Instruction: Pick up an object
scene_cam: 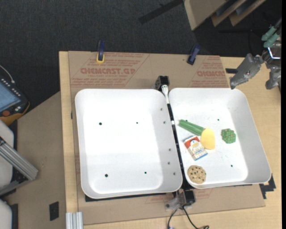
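Note:
The right bin (210, 103) holds several small items near its left side. A long green vegetable (191, 126) lies beside a yellow lemon-like piece (208, 138). A small red and white carton (195, 148) touches the yellow piece, and a round cookie (196, 174) lies near the front rim. A green broccoli-like clump (228, 135) sits to the right of them. My gripper (258, 77) hangs beyond the right bin's far right corner, above the bench. Its two fingers stand apart with nothing between them.
The left bin (120, 143) sits beside the right one, with a black divider clamp (162, 82) at their far junction. Both rest on a cardboard sheet (116, 67) held by two blue clips. Cardboard boxes (223, 11) stand at the far right.

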